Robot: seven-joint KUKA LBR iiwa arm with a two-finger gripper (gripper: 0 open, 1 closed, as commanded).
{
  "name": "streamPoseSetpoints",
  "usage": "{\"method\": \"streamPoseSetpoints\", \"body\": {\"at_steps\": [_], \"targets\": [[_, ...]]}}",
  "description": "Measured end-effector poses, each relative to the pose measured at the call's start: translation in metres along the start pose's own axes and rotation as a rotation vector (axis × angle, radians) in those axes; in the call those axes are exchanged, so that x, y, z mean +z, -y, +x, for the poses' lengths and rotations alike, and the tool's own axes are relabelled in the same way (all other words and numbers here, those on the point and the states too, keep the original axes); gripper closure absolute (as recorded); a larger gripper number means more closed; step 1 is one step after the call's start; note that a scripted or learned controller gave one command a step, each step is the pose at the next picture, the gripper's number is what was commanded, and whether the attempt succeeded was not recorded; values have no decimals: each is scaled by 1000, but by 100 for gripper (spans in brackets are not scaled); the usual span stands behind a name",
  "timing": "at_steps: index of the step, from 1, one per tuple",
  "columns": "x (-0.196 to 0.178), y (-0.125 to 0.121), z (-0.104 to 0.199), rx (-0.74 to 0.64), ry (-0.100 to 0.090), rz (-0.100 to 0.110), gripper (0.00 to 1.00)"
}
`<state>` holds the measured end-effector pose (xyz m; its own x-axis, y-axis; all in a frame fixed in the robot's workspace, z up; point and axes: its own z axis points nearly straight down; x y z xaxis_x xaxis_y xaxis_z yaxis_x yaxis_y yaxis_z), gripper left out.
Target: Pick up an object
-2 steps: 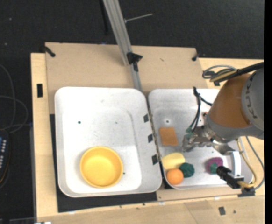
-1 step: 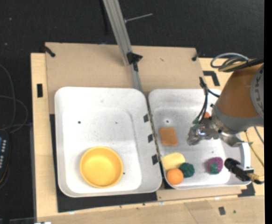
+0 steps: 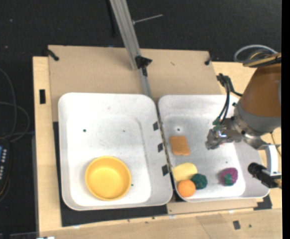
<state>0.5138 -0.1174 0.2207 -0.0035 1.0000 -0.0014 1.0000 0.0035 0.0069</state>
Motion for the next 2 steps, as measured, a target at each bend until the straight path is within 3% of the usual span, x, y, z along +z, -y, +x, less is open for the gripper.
{"method": "streamPoseSetpoints", "body": {"at_steps": [1,2], "targets": [[-44,-5,-2,0,0,1,100],[-50,-6,50,-5,-2,3,100]]}}
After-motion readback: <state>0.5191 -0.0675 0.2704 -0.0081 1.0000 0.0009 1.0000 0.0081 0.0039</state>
